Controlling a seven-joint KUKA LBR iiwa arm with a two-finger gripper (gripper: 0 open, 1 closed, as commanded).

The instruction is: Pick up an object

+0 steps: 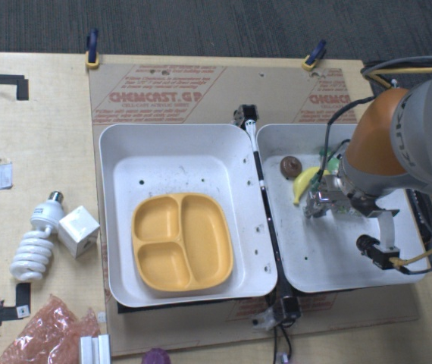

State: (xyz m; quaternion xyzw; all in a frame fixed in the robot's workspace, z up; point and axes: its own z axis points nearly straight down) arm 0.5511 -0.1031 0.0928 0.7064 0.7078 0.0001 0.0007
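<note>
The claw (318,202) sits low inside the right bin (307,268), its metal parts hanging just over the white floor, toward the bin's far half. A yellow banana (305,182) lies directly beside the claw, on its far-left side, close enough that the two appear to touch or nearly touch; whether the fruit lies between the claw's parts cannot be told. A small brown round object (290,166) rests just beyond the banana, farther from the claw and nearer the bin's far wall. A scrap of green (327,158) shows just behind the claw, against the wrist, too small to identify. Whether the claw is released or clenched cannot be told, since the wrist housing hides its tips

The arm (421,131) enters from the claw's right and bends downward, with the orange band (371,139) just above the wrist and the grey casing beyond it. Black cables (341,116) loop from the wrist back over the arm, and a black fitting (375,250) with a cable hangs near the claw on its near-right side

To the claw's left, past the dividing rim, stands the left bin (117,165), holding a yellow three-compartment tray (182,241). Well away from the claw, farther left on the surface (34,142), lie a white spiral light bulb (36,241), a small white cube (79,230) touching it, and a reddish mesh bag (45,332) at the near edge
</note>
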